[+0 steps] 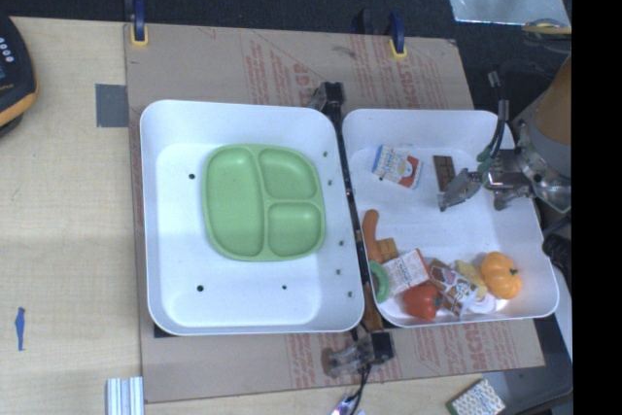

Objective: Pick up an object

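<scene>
The right bin (515, 226) holds several small items. A white, blue and red carton (396, 165) and a dark brown bar (443, 172) lie near its far side. An orange fruit (500, 274), a yellow banana (471, 273), a red tomato (420, 301), a red-and-white packet (406, 268) and a brown sausage (371, 226) crowd its near side. My gripper (478, 197) hangs over the bin's right middle, just right of the brown bar. It is open, and only bare bin floor shows between its fingers (455, 194).
The left bin (165, 238) carries a green divided plate (263, 201). A green ring-like piece (377, 283) lies against the right bin's near left wall. Blue clamps (137, 18) pin the cardboard sheet at the back. A dark device (12, 73) sits at the far left edge.
</scene>
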Robot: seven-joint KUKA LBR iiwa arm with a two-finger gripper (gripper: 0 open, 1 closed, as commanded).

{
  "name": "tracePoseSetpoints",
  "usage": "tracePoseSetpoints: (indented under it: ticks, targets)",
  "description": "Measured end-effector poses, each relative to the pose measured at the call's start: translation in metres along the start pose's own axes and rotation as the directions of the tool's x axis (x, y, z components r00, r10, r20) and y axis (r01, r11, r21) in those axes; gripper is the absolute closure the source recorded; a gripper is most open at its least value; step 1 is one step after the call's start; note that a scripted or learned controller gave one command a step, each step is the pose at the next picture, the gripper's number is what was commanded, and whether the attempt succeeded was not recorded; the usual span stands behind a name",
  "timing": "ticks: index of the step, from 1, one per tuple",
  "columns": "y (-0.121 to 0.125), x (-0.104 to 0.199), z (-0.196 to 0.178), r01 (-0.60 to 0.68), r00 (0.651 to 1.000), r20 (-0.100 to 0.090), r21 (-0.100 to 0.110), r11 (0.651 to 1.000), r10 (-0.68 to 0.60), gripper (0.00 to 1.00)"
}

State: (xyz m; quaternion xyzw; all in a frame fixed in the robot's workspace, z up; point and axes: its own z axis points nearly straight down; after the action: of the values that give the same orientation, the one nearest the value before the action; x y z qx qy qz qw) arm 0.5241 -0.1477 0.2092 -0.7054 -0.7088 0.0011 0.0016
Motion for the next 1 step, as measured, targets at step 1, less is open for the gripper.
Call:
tracePoseSetpoints:
  ticks: [1]
  targets:
    - [0.0476, 0.0109, 0.1240, 0.005, 1.000, -0.001, 0.005, 1.000, -0.005, 0.00]
